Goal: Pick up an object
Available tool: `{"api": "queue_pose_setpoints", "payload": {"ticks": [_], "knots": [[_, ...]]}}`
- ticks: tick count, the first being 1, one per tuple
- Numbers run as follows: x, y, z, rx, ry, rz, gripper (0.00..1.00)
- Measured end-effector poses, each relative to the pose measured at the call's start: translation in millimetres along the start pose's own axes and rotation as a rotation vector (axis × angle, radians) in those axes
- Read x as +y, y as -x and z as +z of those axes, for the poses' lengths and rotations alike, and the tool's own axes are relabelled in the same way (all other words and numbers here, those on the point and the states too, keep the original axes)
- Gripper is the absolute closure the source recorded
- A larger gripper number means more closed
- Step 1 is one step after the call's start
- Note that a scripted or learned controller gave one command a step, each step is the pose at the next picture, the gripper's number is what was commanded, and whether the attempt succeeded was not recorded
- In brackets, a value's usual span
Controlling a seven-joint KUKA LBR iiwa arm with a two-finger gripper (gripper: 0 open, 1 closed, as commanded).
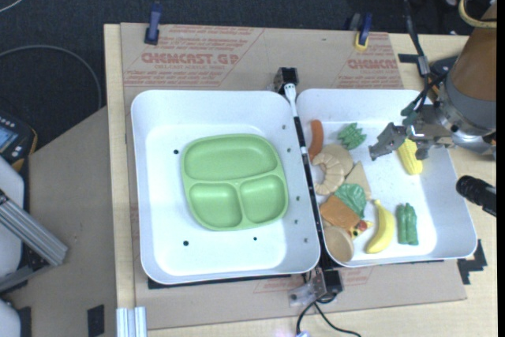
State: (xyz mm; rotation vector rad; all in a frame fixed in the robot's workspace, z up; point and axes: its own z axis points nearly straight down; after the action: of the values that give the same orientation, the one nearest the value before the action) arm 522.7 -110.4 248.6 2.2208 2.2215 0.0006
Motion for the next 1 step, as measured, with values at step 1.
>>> {"api": "queue_pose_setpoints", "payload": {"ticks": [1], "knots": [[-47.6, -13.1, 114.5, 0.003, -0.014, 0.001, 0.0]]}}
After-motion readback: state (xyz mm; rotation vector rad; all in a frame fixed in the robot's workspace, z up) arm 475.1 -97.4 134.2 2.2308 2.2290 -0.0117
